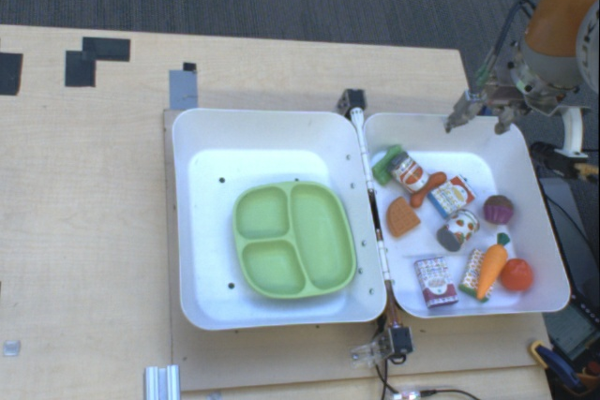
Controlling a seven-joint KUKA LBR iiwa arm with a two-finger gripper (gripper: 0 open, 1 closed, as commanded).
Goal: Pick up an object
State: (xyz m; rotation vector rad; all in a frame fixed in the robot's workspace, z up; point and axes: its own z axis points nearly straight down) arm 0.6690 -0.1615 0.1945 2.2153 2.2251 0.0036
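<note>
Camera view, from above at a slant. Two shallow white bins sit side by side on a pale wooden bench [84, 201]. The left bin [202, 145] holds a light green plate [294, 240] with three compartments, lying flat near the bin's middle. The right bin [525, 192] holds a scatter of small toy food items: a green-topped can [401, 170] near the upper left, an orange cracker-like piece [404, 217] below it, a small carton [451, 196] toward the centre, a grey-and-white can [458, 228] beneath that, a dark purple ball [498, 210] to the right, a carrot [491, 269] lying tilted near the lower right, a red-orange tomato [517, 274] just beside the carrot, and a patterned box [436, 281] near the lower edge. The arm enters at upper right, its orange band [562, 5] above the wrist. The gripper [485, 114] hangs over the upper rim of the right bin, its two fingers apart with nothing between them, well clear of the toys below.
</note>
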